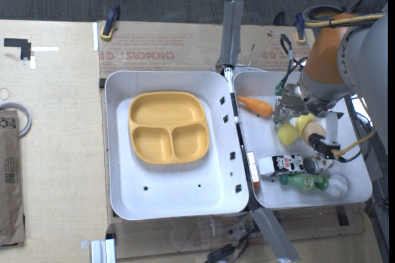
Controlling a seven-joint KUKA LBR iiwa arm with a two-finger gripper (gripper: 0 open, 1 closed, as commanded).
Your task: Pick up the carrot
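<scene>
Carrot point(256, 106) lies just left of your tool point(285, 108) — grip state unclear; light, rigid, slick — take it mid-body.

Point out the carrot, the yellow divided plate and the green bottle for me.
carrot point(256, 106): camera view, middle of its orange body.
yellow divided plate point(165, 109): camera view, floor of its large upper compartment.
green bottle point(305, 181): camera view, middle of its body.

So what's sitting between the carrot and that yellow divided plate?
In the camera view, bare white floor of both bins and the divider where they meet lie between the carrot and the plate; no other object.
</scene>
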